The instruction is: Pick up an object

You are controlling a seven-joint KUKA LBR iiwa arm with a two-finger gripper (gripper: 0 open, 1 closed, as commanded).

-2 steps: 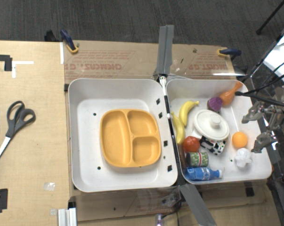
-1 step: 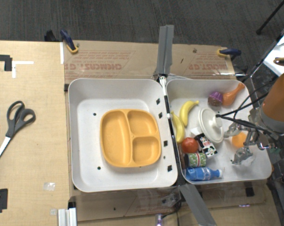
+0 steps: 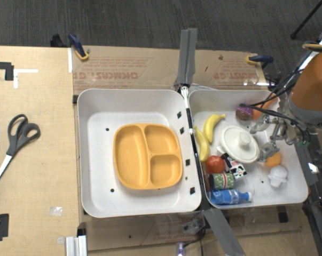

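Plywood bench point(image 3: 32, 196) with scissors point(image 3: 14, 140) lying on the left, and two white bins side by side: the left bin point(image 3: 91, 159) has an orange divided plate point(image 3: 148, 156) in it. Right bin point(image 3: 294, 193) is crowded: two bananas point(image 3: 211, 126), a white lid point(image 3: 238, 143), a tomato point(image 3: 215, 164), a green can point(image 3: 223, 181), a blue bottle point(image 3: 230, 197) and an orange ball point(image 3: 273, 159). Gripper point(image 3: 270, 137) sits low over that bin's right half, just above the ball, but I can't tell if it's open or holding anything.
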